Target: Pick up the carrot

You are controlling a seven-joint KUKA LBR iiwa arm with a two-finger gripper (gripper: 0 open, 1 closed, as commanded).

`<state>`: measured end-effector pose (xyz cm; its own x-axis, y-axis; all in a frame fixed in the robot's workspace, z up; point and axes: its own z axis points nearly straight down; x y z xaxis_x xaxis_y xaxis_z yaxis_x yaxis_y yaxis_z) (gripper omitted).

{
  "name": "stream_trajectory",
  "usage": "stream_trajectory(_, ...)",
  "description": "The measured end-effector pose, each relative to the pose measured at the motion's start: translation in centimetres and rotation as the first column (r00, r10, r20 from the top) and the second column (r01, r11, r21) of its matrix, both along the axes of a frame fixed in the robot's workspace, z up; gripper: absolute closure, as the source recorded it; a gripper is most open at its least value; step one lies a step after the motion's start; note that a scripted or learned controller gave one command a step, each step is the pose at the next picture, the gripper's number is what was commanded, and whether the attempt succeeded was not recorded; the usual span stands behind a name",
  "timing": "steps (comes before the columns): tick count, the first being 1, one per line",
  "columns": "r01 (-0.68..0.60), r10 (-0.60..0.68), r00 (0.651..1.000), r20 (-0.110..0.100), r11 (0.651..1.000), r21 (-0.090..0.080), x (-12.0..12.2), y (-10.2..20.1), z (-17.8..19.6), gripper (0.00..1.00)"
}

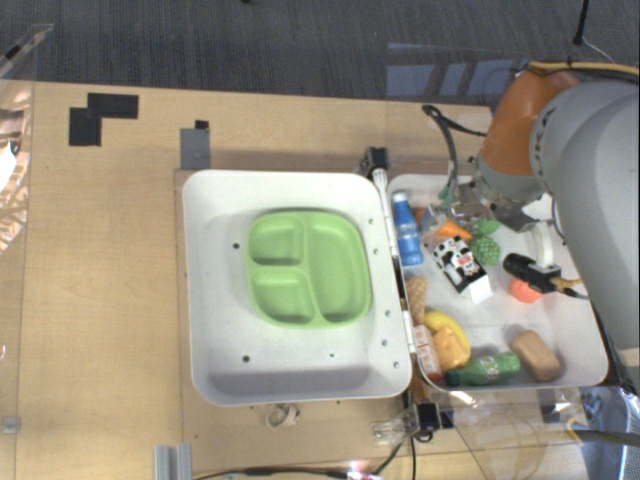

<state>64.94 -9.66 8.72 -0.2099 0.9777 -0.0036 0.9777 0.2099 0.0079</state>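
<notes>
The carrot [451,232] is a small orange piece at the back of the right bin [590,363], between the blue bottle [406,230] and a green toy [487,247]. My gripper [458,208] hangs low just behind the carrot and over it, under the grey arm with the orange band [515,123]. The wrist hides part of the carrot, and I cannot see whether the gripper touches it.
A black-and-white box [461,266] lies just in front of the carrot. An orange-red ball [524,291], a banana [440,322], a green bottle [486,369], a brown loaf [536,355] and a snack bar [415,293] share that bin. The left bin [215,268] holds a green divided plate [305,268].
</notes>
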Motion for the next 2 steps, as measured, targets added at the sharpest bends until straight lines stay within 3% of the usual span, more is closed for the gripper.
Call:
stream_trajectory(1, -0.012, 0.012, 1.000, -0.005, 1.000, 0.000, 0.0, 0.2, 1.1, 1.00)
stream_trajectory(2, -0.062, 0.062, 0.998, 0.010, 0.998, 0.003, -1.5, 6.4, 10.5, 1.00)
